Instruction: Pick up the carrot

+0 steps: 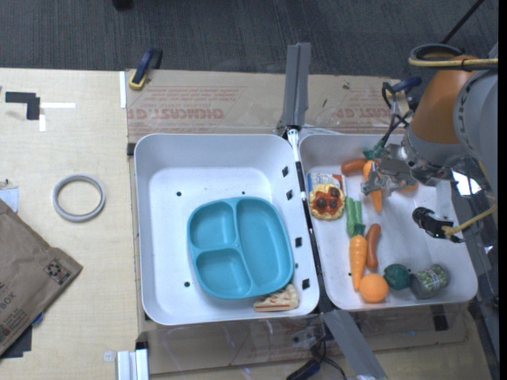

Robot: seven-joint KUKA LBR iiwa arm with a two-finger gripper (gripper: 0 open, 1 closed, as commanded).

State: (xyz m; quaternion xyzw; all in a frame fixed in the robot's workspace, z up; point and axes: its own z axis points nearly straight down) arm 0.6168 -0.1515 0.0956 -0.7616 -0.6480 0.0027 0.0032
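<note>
One pincer (379, 187) hangs low in the right bin (463, 287); whether it is parted or grips anything, I cannot tell. Nearer the camera than the pincer lies the carrot (358, 258), apart from it. Judged step: approach; next, move over the carrot and descend.

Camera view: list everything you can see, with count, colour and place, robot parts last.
bins: 2, white, side by side on bench
tray: 1, teal, three compartments, left bin
sandwich: 1, tan, left bin, near edge, touching tray
pizza slice: 1, yellow and red, right bin, left side
carrot: 1, orange with green top, right bin
orange: 1, orange, right bin, near edge
small orange pieces: several, right bin, around gripper
green items: 2, right bin, near right corner
tape roll: 1, grey, bench left
arm: 1, grey and orange, right
gripper: 1, over right bin's far part
</note>
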